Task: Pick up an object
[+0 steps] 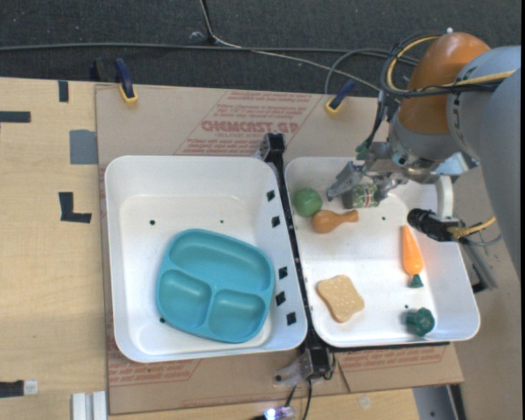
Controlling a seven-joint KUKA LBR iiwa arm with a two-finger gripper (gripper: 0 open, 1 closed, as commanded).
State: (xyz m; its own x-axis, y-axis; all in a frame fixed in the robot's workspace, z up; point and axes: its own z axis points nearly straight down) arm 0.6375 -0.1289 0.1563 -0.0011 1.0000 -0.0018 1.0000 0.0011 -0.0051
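Note:
In the right bin [446, 318] lie a green ball [308, 202], a tan drumstick-shaped toy [333, 221], an orange carrot [411, 252], a slice of toast [340, 297] and a small dark green piece [419, 321]. My gripper [360, 190] hangs over the back of this bin, just right of the green ball and above the drumstick's thin end. I see nothing held between its fingers.
The left bin [131, 191] holds a blue divided plate [214, 284]. A black divider strip [284, 234] runs between the bins. Cables loop over the dark backdrop behind the bench, and two clamps [124, 81] hold the cardboard at the back.

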